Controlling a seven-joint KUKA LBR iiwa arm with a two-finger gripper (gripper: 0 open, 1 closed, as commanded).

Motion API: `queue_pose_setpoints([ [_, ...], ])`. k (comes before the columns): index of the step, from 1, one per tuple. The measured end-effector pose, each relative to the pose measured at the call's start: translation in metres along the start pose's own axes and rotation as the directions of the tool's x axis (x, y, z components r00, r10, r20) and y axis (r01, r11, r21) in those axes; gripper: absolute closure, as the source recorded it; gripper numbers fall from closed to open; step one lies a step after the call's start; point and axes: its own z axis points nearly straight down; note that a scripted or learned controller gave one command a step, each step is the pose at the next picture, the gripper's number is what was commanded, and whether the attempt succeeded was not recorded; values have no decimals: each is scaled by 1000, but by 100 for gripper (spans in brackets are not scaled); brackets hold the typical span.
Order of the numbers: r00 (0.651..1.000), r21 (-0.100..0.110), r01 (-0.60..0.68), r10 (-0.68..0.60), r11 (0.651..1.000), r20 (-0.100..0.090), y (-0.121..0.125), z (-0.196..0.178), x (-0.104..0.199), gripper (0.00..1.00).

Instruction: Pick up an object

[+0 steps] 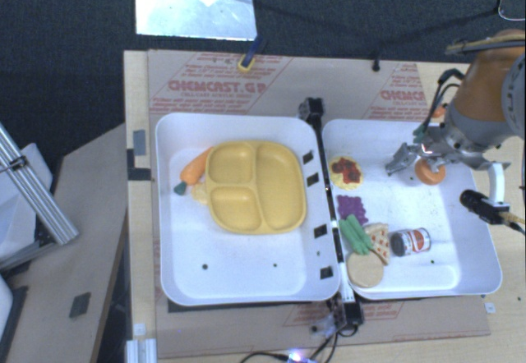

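One yellow tray (251, 189), one carrot (196, 165), one can (410, 241); tool (407, 161) state unclear.

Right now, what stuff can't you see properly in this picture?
- Carrot: the yellow plate covers one end, camera view.
- Orange thing in the right bin: the gripper covers part of it, so what it is stays unclear.
- Gripper fingers: too small to tell open or shut.
- Can: label too small to read.
- Arm: cut off by the right edge.
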Motion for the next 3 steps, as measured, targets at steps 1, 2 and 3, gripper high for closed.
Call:
queue_pose_setpoints([
  [1, 1000, -7, 0, 0, 1000, 1, 2, 36, 0, 0],
  [2, 1000, -9, 0, 0, 1000, 2, 2, 26, 0, 100],
  [3, 1000, -10, 3, -3, 1000, 2, 11, -36, 2, 100],
])
